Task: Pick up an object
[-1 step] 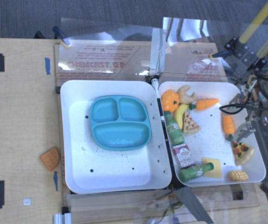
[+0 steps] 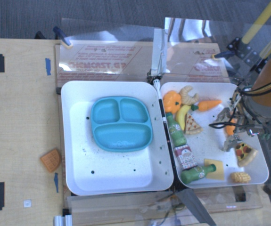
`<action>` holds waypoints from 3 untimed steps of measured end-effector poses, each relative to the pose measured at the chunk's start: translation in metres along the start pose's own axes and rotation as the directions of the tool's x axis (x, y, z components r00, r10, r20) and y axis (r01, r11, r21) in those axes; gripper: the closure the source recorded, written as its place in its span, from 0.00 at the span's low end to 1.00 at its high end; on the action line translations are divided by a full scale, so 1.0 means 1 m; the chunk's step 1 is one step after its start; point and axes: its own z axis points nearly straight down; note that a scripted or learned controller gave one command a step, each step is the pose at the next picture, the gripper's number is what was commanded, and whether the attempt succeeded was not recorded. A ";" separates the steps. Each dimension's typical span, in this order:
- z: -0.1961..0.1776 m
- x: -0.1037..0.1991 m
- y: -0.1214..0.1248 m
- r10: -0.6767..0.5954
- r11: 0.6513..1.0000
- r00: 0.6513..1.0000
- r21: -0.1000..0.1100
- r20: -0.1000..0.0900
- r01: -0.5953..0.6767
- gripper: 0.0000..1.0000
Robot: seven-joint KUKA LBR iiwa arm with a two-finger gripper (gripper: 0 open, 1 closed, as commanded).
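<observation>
My gripper (image 2: 226,128) hangs low over the right side of the right bin (image 2: 262,173), its grey fingers (image 2: 228,144) spread apart, so it stands open. A small orange toy piece (image 2: 230,130) lies in the gap between them, partly hidden by cables, and no finger visibly touches it. Just below the gripper lies a pizza slice (image 2: 244,153), and a carrot (image 2: 208,105) lies to its upper left. Further left are an orange pumpkin (image 2: 172,100), a banana (image 2: 183,113) and a second pizza slice (image 2: 192,124).
The right bin also holds two green bottles (image 2: 194,174), a red-labelled packet (image 2: 184,155), a cheese wedge (image 2: 214,168) and corn (image 2: 240,176). A blue divided plate (image 2: 121,124) sits in the left bin (image 2: 78,173). A waffle (image 2: 51,160) lies on the bench.
</observation>
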 end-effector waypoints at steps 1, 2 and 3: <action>0.004 -0.031 -0.011 0.013 1.000 1.000 -0.001 -0.003 -0.013 0.00; -0.011 -0.036 -0.010 0.009 1.000 1.000 0.004 0.012 -0.009 1.00; -0.010 -0.036 -0.010 0.009 1.000 1.000 0.003 0.010 -0.009 0.00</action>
